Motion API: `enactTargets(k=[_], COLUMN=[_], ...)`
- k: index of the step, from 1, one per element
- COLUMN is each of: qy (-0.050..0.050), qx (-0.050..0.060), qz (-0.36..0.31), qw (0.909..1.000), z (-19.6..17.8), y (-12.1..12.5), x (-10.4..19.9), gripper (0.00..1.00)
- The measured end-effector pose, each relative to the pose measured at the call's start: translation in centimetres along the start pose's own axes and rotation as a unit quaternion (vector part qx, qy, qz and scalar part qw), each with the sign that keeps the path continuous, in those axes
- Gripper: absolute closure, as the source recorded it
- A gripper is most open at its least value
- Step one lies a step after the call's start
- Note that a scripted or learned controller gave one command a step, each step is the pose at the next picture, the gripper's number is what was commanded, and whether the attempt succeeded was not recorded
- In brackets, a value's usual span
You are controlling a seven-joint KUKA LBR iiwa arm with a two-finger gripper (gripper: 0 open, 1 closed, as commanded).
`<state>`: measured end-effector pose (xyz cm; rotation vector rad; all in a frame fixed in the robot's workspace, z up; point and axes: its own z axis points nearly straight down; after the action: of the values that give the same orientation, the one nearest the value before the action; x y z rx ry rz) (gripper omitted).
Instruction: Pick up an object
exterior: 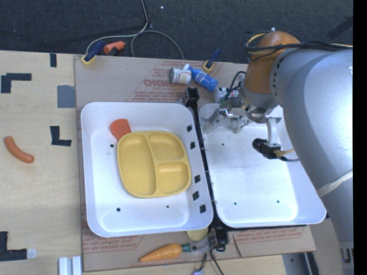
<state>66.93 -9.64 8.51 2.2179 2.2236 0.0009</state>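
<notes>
Here the yellow tray (153, 163) lies well left of the tool (229, 116).

Bulky grey arm (321, 107), orange wrist band (269, 53), seemingly black cabling.

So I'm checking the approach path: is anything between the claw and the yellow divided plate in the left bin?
Yes. The claw sits over the right bin, and the raised wall where the two bins meet runs between it and the yellow plate.
</notes>
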Motion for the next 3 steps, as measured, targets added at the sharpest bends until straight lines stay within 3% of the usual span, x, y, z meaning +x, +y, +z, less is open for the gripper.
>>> enactTargets(k=[1,2,3], qy=[-0.001,-0.001,0.002], qx=[0.0,-0.004,0.001], qz=[0.0,0.002,-0.004], qw=[1.0,1.0,1.0], z=[-1.1,-10.4,-9.9], y=[0.0,0.1,-2.6], x=[0.0,-2.9,7.3], gripper=[1.0,1.0,1.0])
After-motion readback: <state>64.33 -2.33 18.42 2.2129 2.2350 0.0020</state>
